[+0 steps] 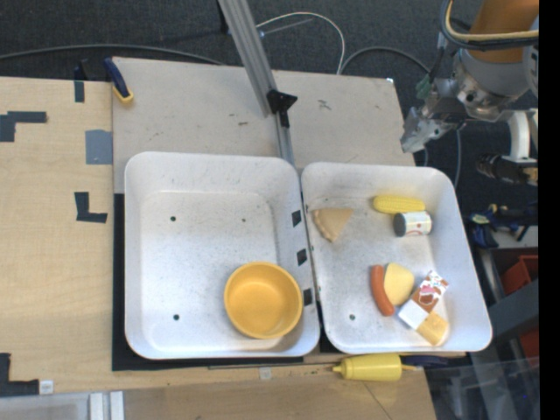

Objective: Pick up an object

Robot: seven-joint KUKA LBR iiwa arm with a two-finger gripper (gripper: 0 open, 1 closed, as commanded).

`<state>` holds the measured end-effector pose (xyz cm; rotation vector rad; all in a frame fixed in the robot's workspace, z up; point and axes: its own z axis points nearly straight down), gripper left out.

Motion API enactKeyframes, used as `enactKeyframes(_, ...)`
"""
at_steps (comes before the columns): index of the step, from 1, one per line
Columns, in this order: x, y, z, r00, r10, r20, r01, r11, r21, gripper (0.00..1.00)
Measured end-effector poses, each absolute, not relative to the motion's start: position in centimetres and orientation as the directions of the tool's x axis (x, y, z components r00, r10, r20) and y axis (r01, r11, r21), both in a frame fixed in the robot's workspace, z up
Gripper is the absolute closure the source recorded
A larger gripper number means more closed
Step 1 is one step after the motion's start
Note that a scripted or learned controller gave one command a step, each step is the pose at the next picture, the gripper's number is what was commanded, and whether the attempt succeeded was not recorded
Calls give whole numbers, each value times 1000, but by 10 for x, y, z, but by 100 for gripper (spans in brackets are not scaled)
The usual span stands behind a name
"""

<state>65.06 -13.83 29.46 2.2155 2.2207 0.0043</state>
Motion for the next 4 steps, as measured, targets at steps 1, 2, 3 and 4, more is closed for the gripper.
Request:
enactKeyframes(1, 638, -80, 286, -6, 1000, 1, 1000, 6, -2, 100)
enactKeyframes(2, 610, -26, 280, -6, 1000, 2, 1000, 6, -3, 100)
enactKeyframes(3, 600, 21, 262, -6, 1000, 1, 1000, 6, -4, 100)
enactKeyframes(4, 575, 77, 258, -7, 1000, 1, 1000, 7, -4, 100)
